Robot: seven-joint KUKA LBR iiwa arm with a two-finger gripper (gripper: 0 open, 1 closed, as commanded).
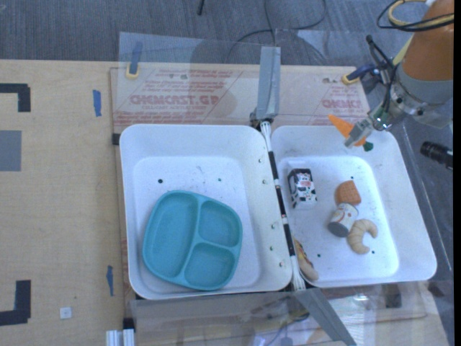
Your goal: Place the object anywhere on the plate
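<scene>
A teal divided plate (191, 240) lies in the left bin (137, 150), toward its front. My gripper (358, 137) hangs over the far right corner of the right bin (410, 215). It is shut on a small orange toy carrot (339, 124). The carrot's orange tip sticks out to the upper left and its green end (368, 147) shows at the lower right of the fingers. Carrot and gripper are well away from the plate, to its right and further back.
On the right bin's floor lie a small cow-patterned carton (302, 187), an orange-brown piece (348, 192), a grey and white toy (341, 222) and a croissant (361, 236). Another small toy (305, 262) rests against the divider between the bins (276, 200).
</scene>
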